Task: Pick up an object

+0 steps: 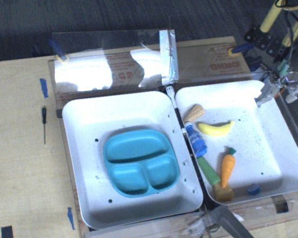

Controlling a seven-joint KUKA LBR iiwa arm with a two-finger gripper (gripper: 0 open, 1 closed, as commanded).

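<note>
The right bin point(262, 150) holds a yellow banana point(215, 128) near its middle. An orange carrot point(227, 168) with a green top lies below it. Along the bin's left wall lie a tan wedge point(193, 112), a blue bottle point(197, 141), a green stick point(209, 171) and a brown lump point(223, 192). A small blue cap point(253, 188) rests near the front wall. My gripper point(271, 91) hovers over the bin's far right corner, well apart from all the objects, with cables around it.
The left bin point(82, 151) holds a blue divided tray point(140, 161). A clear panel point(114, 63) stands behind the bins, with a metal post point(168, 58) between them. A yellow tube and cables point(280, 0) hang at the upper right.
</note>
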